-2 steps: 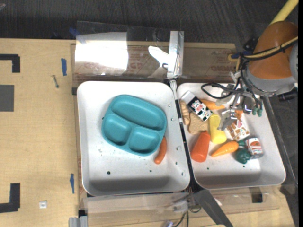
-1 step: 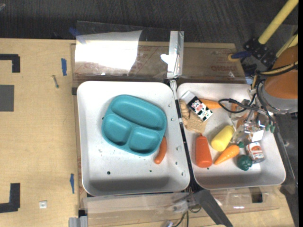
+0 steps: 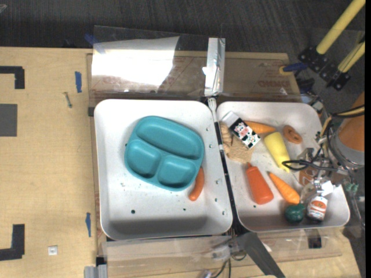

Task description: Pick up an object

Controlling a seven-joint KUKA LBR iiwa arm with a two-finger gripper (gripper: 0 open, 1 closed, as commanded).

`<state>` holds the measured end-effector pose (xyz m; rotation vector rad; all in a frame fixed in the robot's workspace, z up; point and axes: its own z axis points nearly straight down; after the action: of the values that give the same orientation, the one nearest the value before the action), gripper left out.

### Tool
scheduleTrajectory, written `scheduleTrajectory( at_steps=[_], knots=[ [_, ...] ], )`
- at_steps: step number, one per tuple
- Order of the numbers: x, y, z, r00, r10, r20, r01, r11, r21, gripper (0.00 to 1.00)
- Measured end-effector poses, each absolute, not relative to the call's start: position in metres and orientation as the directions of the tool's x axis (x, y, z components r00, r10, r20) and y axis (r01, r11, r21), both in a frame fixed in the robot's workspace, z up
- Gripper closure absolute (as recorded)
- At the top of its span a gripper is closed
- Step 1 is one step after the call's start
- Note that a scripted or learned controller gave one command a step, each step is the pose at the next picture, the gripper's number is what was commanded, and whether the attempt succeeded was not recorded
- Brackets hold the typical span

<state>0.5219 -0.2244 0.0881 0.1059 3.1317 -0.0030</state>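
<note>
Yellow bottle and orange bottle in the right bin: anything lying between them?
Camera view shows bare white bin floor between the yellow bottle and the orange bottle. The carrot lies just off that stretch.

The teal plate [image 3: 164, 152] hides the upper end of the orange carrot [image 3: 197, 185] beside it.

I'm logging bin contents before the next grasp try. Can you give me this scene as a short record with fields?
left bin: teal divided plate, tilted; an orange carrot-like piece tucked beside its lower right edge
right bin: black-and-white carton, yellow bottle, orange bottle, carrot, dark green item, small bottle with white label, brown round piece
arm: over the right bin's right edge
gripper: among cables near the small bottle; state unclear
held object: none visible
</note>
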Motion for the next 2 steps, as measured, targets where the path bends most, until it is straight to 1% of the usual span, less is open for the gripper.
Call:
scheduleTrajectory(
  at_steps=[1,2],
  knots=[
    [0.505,-0.184,0.117,-0.960,-0.281,-0.005,-0.281,0.960,-0.001,0.00],
    [0.497,-0.167,0.095,-0.924,-0.382,-0.019,-0.381,0.924,-0.013,0.00]
  ],
)
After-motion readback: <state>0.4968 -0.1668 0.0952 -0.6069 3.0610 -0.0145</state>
